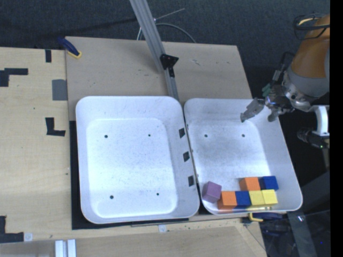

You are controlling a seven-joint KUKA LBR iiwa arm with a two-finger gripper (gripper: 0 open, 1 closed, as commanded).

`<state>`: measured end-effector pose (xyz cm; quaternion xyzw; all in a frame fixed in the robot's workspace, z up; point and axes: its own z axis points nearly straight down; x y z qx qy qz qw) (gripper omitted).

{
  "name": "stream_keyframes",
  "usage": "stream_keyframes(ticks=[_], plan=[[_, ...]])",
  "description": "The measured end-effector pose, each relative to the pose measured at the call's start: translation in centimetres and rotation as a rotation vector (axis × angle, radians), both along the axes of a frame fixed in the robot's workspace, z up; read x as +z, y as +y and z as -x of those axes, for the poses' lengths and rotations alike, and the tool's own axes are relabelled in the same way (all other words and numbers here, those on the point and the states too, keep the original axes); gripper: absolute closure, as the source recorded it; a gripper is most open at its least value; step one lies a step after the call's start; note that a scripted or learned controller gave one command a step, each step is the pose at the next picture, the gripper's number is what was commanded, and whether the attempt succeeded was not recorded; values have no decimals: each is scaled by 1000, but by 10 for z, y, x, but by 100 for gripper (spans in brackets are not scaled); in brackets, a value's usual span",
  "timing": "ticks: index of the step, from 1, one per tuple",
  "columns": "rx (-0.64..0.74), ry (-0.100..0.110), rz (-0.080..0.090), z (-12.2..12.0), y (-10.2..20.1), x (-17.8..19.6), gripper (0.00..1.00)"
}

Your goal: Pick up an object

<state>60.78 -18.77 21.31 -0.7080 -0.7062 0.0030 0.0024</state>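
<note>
Wooden bench (123, 63), two white bins. Gripper (260, 110) over right bin (225, 143) far edge, fingers look spread, holding nothing. Blocks: purple block (213, 190), orange block (229, 198), others packed at near wall. Risk: tight cluster blocks finger entry, wall fouls descent.

Most of the right bin (278, 149) floor lies open through its upper and middle parts. Its lower edge is crowded: a purple block (212, 190), then orange, blue and yellow blocks (252, 193) packed touching along the rim. A slanted metal pole (153, 31) crosses the upper centre, ending at the seam between the bins.
</note>
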Motion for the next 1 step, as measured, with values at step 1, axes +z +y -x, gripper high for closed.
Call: stream_keyframes(ticks=[1], plan=[[10, -4, -2, -27, 69, -28, 0]])
